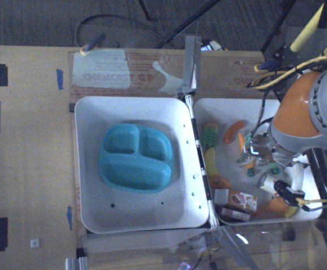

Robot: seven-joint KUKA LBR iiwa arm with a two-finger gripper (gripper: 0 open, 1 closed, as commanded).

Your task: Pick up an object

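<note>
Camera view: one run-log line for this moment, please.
arm: over right bin | gripper: low among items | left bin: teal tray

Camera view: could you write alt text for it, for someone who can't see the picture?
A grey and orange robot arm reaches from the right, its claw low over the right bin, among small toy foods such as a carrot and a banana. The left bin holds a blue divided plate.
</note>
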